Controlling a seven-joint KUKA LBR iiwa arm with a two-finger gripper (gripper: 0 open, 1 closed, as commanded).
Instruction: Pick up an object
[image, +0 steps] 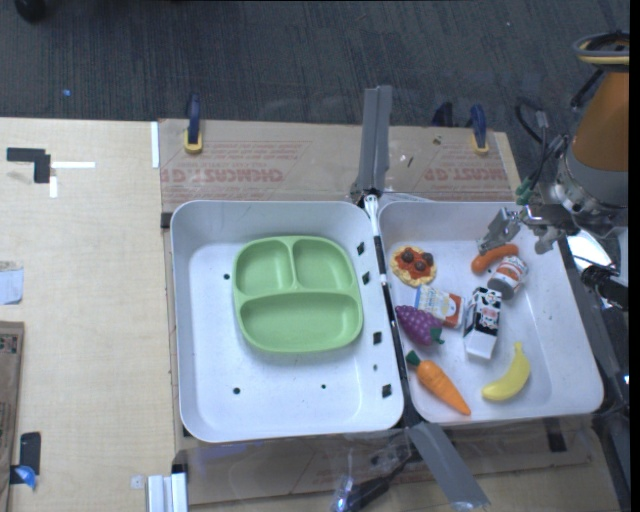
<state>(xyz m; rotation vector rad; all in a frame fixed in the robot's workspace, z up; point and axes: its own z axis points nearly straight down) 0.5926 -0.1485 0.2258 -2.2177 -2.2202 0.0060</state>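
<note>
Light wood counter (80, 300), cardboard under two white bins (190, 330), dark carpet (250, 50) beyond. Claw (508, 232) over right bin's far edge near sausage (494, 258); open/closed state unclear.

L bin (200, 330) held a divided plate (297, 294). R bin (570, 390) held a tart (414, 264) at rear-left, sausage (494, 258) behind a carton (485, 323), grapes (419, 324) behind a carrot (442, 386), banana (509, 375) front-right.

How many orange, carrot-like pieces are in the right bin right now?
2. One carrot lies near the front edge of the right bin, beside the purple grapes. A smaller orange piece lies at the back, just under the gripper. Others could be hidden beneath the arm.
</note>
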